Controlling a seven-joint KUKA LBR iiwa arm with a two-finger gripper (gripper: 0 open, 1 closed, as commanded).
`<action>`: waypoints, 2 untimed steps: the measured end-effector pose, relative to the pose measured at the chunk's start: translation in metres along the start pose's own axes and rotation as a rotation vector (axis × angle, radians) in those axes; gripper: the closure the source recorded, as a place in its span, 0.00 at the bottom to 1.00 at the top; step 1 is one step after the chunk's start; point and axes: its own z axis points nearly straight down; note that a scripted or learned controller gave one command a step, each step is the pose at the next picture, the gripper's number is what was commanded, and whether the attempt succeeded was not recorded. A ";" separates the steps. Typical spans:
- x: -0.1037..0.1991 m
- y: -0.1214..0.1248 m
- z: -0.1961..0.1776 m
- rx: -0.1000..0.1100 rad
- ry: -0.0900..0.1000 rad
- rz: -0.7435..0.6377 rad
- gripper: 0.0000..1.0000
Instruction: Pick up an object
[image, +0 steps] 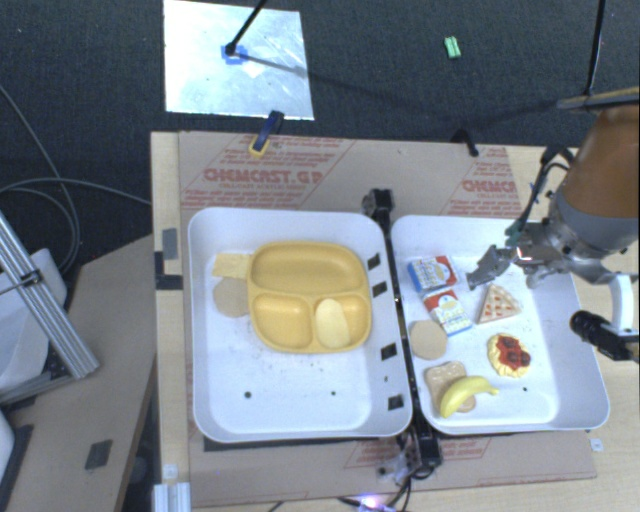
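Observation:
My gripper (514, 270) hangs over the back of the right bin (570, 400), its two grey fingers spread apart with nothing between them. Just in front of it lies a pizza slice (498, 303). To its left are a blue and white packet (431, 271) and a red and white packet (447, 309). Nearer the front lie a tan round biscuit (429, 340), a banana (467, 393) resting on a bread piece (440, 377), and a yellow disc with red topping (510, 355).
The left bin (290, 410) holds a yellow compartment tray (300, 285) with a pale oval piece (333, 322) in one compartment. A yellow square (231, 265) and a tan disc (231, 297) lie beside the tray. The arm's black fitting (600, 335) overhangs the right bin's right edge.

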 end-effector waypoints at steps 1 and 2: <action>0.028 0.028 0.130 0.010 0.002 -0.004 0.00; 0.025 0.030 0.111 -0.002 -0.001 0.000 1.00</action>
